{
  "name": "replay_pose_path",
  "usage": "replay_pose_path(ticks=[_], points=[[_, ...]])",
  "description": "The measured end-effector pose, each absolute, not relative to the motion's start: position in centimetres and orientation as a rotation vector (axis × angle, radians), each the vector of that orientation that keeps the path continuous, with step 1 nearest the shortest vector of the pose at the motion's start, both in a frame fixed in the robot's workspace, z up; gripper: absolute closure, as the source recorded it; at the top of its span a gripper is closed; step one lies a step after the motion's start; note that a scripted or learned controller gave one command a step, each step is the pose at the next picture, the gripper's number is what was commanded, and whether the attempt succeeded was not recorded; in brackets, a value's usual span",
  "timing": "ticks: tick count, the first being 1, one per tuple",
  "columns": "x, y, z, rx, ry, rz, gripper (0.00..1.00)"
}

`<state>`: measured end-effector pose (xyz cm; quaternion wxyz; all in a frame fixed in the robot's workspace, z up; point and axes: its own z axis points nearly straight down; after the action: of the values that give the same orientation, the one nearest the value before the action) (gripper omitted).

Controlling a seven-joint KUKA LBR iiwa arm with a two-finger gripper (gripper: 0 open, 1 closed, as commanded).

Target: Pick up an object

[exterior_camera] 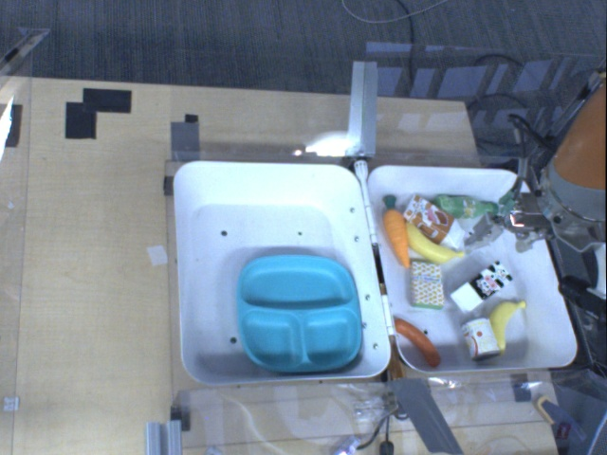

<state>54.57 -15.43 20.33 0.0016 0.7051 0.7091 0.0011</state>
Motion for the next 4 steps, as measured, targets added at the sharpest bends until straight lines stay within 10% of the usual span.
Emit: replay_pose_path(ticks=[1,2,3,4], points=[[57.8,-10.5,9.1,2.104,2.32,0.011,0.0],[58.0,-10.3,10.2,2.103,2.321,0.018,1.0],[61.2,-9.8,12.0,1.988,2.427,0.006,1.0],[59.7,-15.3,18.9,1.764,2.59,0.004,1.0]])
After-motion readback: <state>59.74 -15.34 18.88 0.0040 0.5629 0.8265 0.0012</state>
